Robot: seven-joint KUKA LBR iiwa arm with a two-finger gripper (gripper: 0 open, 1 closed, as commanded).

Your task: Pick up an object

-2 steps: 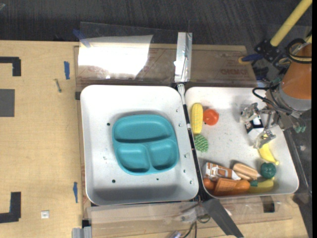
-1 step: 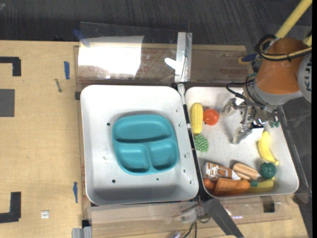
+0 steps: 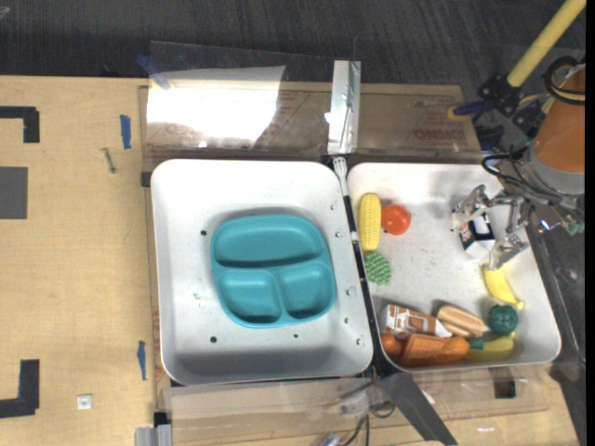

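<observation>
The right bin [image 3: 437, 179] holds toy foods. A yellow corn cob [image 3: 369, 221] and a red tomato [image 3: 396, 219] lie near its left wall, with a green leafy piece [image 3: 376, 268] below them. A yellow banana [image 3: 502, 286] lies at the right side. Along the front wall sit a small carton [image 3: 414, 321], a hot dog bun [image 3: 462, 321], an orange carrot [image 3: 432, 347] and a dark green ball [image 3: 503, 319]. My gripper [image 3: 485, 229] hangs over the bin's upper right, just above the banana. Its fingers are open and spread, and nothing is between them.
The left bin [image 3: 177, 249] holds a teal divided plate [image 3: 272, 268]. A clear plastic sheet [image 3: 218, 110] and a metal strip [image 3: 344, 110] lie behind the bins. Cables and a yellow rod [image 3: 548, 31] crowd the upper right, by the arm's orange band [image 3: 565, 137].
</observation>
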